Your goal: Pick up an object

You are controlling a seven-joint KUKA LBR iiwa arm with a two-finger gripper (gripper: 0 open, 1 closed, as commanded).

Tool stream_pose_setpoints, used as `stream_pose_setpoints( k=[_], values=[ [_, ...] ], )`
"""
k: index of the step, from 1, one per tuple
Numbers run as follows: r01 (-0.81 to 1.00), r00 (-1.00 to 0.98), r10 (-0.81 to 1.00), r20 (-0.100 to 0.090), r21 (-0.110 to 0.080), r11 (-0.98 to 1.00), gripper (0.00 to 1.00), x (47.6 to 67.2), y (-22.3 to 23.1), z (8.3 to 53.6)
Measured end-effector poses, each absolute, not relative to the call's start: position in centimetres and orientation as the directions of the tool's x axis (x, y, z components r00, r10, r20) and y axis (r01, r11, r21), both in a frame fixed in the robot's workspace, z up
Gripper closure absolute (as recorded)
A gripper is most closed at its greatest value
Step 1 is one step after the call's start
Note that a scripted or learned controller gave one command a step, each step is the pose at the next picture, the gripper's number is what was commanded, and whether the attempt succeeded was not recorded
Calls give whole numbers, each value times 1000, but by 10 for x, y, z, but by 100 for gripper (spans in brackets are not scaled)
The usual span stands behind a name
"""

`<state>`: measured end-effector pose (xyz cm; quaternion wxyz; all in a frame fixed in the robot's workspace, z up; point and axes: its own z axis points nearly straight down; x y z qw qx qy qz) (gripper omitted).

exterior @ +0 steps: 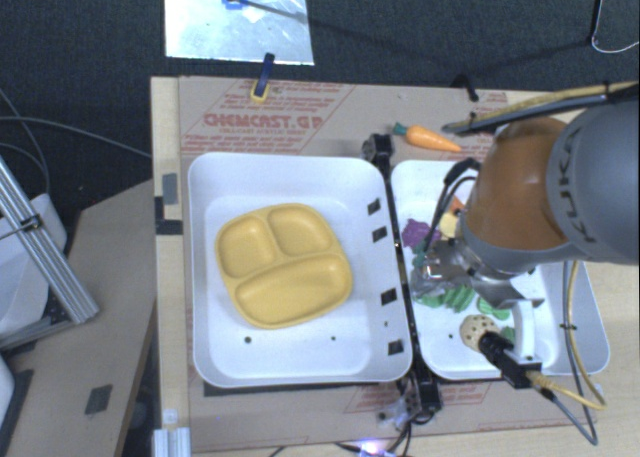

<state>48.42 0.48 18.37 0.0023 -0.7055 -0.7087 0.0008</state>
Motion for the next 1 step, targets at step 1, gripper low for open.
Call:
stream_pose_setpoints(
  k=[1],
  values=[
    [1000, -14, 1000, 5, 13, 14, 100, 488, 81, 304]
  ],
)
